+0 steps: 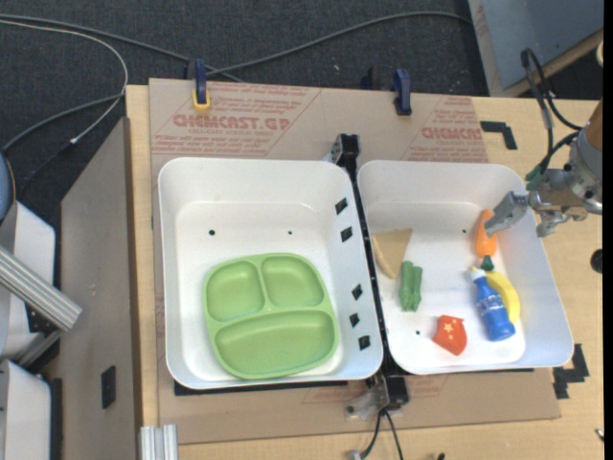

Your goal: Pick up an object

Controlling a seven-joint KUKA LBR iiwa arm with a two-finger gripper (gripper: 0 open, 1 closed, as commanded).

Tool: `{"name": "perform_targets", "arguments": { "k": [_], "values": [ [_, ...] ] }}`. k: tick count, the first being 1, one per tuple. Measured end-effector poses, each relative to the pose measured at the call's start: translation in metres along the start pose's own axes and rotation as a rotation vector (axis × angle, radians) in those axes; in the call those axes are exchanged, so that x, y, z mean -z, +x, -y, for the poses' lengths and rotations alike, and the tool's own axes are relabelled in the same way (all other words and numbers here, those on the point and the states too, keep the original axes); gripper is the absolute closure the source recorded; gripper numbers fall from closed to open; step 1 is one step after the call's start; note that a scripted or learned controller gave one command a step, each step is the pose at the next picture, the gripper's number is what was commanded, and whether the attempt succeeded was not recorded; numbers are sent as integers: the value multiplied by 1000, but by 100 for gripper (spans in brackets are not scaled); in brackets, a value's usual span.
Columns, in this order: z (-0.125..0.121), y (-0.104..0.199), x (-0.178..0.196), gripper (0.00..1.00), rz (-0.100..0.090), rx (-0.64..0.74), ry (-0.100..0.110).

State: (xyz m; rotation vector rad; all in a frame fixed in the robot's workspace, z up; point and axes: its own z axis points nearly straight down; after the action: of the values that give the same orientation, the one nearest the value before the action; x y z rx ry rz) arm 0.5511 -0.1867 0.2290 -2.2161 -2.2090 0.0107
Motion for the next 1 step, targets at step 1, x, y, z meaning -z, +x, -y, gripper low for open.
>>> {"name": "perform_targets", "arguments": {
  "k": [1],
  "values": [
    [-3, 0, 7, 0, 3, 4, -13]
  ]
}}
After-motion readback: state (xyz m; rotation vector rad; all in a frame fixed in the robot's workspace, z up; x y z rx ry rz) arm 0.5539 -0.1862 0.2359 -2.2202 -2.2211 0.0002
